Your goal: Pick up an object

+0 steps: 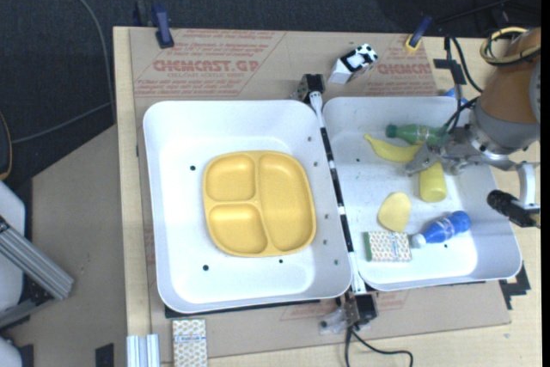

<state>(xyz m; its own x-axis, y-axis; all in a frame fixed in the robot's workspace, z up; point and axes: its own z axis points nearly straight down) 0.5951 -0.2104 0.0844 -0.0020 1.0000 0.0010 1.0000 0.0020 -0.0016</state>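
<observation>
The right bin [494,258] holds several objects. A banana [388,149] lies near its back, with a green bottle [412,133] just behind it. A yellow cup [432,183] lies in the middle, a pale yellow rounded piece [394,211] sits to its front left, and a blue bottle [445,228] and a green-edged packet [388,246] lie near the front. My gripper [440,161] hangs low over the back end of the yellow cup, between it and the green bottle. It is open, and nothing sits between its fingers.
The left bin [172,142] bears a yellow divided plate [258,204]. The grey arm with its orange band [509,103] comes in over the right bin's right wall. A black-and-white object [355,62] and blue clamps [161,26] sit on the bench behind the bins.
</observation>
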